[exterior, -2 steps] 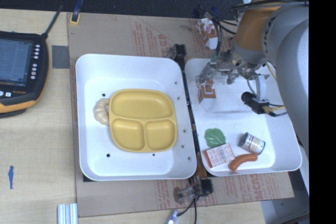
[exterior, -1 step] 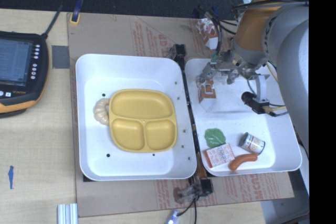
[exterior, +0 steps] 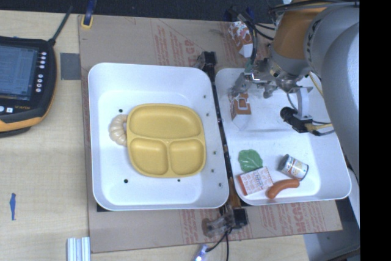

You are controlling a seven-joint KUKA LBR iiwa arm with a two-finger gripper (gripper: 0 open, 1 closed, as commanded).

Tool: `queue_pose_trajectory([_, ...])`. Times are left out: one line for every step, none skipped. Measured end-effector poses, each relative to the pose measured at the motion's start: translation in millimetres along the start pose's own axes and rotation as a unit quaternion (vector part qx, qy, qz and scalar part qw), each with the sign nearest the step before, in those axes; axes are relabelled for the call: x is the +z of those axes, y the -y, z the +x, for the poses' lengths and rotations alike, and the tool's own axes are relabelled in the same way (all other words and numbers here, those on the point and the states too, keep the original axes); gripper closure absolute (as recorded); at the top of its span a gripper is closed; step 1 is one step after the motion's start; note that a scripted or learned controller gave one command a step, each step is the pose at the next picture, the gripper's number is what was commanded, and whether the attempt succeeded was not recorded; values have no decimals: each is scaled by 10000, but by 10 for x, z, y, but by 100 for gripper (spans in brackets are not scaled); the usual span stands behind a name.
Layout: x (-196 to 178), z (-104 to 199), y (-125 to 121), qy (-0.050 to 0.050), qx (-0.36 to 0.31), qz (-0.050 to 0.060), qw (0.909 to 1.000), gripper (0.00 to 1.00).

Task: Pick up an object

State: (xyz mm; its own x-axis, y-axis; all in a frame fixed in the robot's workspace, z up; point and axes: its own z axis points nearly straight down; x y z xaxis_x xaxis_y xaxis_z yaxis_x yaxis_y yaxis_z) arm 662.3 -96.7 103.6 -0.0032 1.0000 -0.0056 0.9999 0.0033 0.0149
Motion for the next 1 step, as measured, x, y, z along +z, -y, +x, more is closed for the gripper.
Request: queue_pose_trajectory([3, -29, -3, -16, -2, -8, 10000, 0])
